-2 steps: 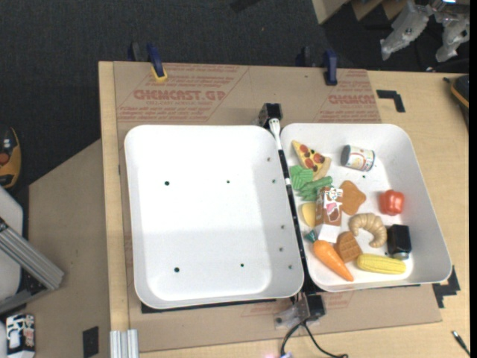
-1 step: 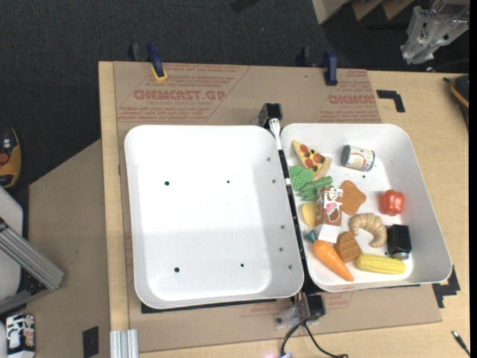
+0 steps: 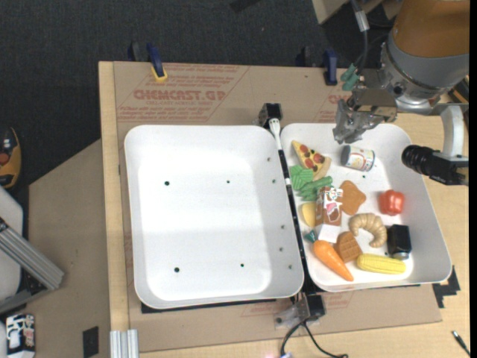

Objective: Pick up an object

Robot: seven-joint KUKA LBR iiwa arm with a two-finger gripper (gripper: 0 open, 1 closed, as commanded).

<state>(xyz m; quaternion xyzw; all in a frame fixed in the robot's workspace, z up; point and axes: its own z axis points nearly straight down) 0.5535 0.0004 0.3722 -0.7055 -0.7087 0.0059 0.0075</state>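
Observation:
The right bin [image 3: 428,222] holds several toy foods: a pizza slice [image 3: 309,156], a green leafy piece [image 3: 307,180], a small white can [image 3: 359,158], a red pepper [image 3: 391,202], a croissant [image 3: 370,227], a carrot [image 3: 331,259], a corn cob [image 3: 381,263] and a black block [image 3: 399,239]. My gripper [image 3: 349,130] hangs over the bin's far edge, just above and left of the white can. Nothing shows between its fingers.
The left bin [image 3: 149,222] lies beside the right one, with only small dark dots on its floor. Blue clamps [image 3: 156,62] sit at the bench's far edge. A black camera unit [image 3: 431,162] juts over the right bin's right side.

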